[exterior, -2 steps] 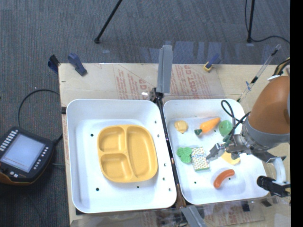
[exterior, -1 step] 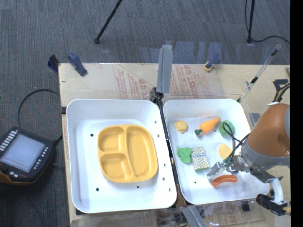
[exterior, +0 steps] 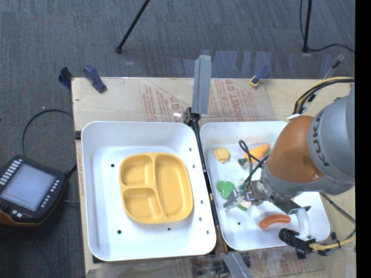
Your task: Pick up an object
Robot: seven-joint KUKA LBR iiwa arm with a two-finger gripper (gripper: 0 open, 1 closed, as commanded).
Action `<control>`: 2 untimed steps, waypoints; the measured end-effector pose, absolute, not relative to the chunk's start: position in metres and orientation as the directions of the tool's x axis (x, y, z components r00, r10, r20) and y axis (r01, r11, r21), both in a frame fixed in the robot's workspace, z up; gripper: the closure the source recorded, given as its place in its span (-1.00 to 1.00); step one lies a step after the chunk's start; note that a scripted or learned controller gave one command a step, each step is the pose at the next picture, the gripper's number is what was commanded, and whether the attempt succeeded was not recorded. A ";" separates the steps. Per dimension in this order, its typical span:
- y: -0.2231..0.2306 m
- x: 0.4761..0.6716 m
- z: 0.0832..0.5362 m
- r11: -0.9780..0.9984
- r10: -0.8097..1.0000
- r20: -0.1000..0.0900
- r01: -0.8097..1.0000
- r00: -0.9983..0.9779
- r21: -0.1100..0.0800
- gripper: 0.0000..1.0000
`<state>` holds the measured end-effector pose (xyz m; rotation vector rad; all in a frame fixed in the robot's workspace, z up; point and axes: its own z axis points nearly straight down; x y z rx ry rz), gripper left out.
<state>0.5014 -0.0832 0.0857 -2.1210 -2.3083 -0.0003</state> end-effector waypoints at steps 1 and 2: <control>-0.087 0.500 0.094 0.074 0.997 0.004 0.997 -0.074 -0.009 1.00; -0.088 0.500 0.094 0.073 0.997 0.004 0.997 -0.073 -0.009 -1.00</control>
